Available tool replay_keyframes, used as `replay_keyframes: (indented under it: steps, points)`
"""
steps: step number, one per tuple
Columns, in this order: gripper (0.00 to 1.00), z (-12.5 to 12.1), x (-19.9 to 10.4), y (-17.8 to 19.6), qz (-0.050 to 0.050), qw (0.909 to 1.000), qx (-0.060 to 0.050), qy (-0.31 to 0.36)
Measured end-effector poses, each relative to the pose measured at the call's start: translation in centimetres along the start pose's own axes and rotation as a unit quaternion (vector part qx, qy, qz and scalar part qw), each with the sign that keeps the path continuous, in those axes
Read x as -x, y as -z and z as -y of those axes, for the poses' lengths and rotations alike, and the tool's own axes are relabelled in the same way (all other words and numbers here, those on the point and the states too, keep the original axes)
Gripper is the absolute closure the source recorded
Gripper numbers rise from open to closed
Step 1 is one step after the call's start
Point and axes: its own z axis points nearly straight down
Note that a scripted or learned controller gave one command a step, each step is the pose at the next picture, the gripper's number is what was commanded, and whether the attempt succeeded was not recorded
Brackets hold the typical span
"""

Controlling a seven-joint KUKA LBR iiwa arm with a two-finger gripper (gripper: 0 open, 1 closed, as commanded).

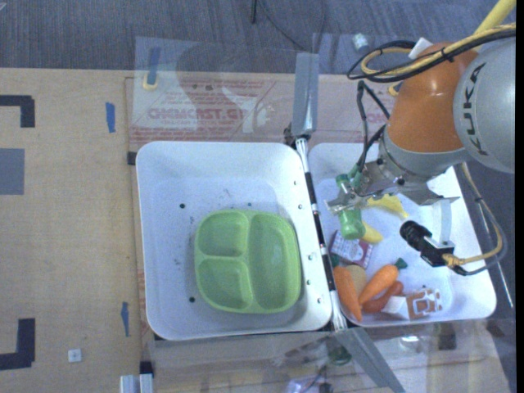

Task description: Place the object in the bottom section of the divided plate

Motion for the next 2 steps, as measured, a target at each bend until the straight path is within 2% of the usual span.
replay_keyframes:
  steps: [1, 2]
  points:
    - [1.0, 4.3, -7.0, 3.9, 0.0, 0.9977, -0.001, -0.067]
    - [1.0, 1.8, -7.7, 3.6, 0.001, 0.9869, 0.001, -0.161]
